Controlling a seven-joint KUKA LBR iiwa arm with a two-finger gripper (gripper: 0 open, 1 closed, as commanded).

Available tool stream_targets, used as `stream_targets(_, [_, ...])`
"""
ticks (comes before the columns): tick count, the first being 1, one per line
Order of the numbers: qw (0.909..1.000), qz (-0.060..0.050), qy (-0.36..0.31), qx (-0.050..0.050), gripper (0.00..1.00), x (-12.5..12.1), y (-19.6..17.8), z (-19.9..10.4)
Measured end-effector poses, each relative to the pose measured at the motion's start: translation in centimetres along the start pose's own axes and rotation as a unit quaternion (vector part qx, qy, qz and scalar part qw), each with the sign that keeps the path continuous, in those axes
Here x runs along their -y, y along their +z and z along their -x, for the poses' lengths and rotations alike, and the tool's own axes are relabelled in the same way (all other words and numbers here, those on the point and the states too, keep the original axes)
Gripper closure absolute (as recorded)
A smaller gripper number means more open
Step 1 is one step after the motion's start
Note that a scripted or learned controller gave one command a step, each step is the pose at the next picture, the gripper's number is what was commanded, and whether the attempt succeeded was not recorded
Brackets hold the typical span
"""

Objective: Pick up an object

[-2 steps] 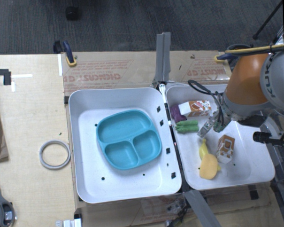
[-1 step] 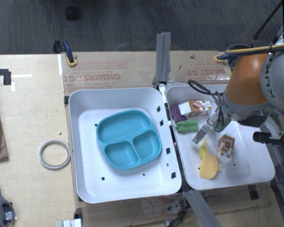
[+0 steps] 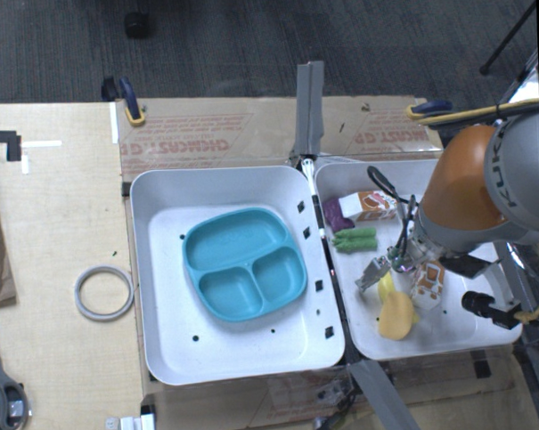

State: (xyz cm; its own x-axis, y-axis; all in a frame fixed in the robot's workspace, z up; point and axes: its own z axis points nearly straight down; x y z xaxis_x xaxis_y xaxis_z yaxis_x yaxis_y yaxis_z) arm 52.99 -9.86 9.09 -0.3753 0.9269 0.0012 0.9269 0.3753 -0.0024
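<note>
The tool point(image 3: 379, 273) hangs low in the right bin point(image 3: 453, 335), its grey metal tips angled down and toward the divider. I cannot tell how the tool is set: the tips are small and blurred against the clutter, and nothing shows clearly between them.

Just beside the tool, on the side toward the near rim, sits a yellow pear-shaped toy point(image 3: 396, 316), with a small yellow piece point(image 3: 385, 285) touching or nearly touching the tips. This pear is the likeliest thing to take. It looks like light, hollow plastic, stiff but smooth and rounded, so it may squirt out of a pinch. My judgement is to close across its narrower upper part rather than its fat belly.

On the arm's side of the tool lies a small white and orange printed packet point(image 3: 427, 283), probably thin, light and crushable. It is best taken by an edge.

Beyond the tool, toward the far rim, a green ridged toy point(image 3: 354, 241) lies flat. It looks firm, and its long narrow body suits a grip across the middle. Past it are a purple piece point(image 3: 336, 217) against the divider and a printed carton point(image 3: 372, 205), boxy and rigid.

Well apart, across the divider, the left bin point(image 3: 157, 286) holds a blue divided plate point(image 3: 245, 264), wide and awkward for 2 fingers.

Count: 2 bins, 1 plate, 1 pear, 1 yellow piece, 1 packet, 1 green toy, 1 purple piece, 1 carton. Out on the worktop point(image 3: 47, 219) lies 1 grey ring point(image 3: 103, 292).
</note>
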Motion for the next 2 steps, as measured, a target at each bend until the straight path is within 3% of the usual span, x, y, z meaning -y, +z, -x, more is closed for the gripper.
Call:
stream_targets(1, [1.0,0.0,0.002,0.0,1.0,0.1,-0.9,0.1])
stream_targets(2, [0.9945,0.0,0.105,0.001,1.0,-5.0,-10.0,-3.5])
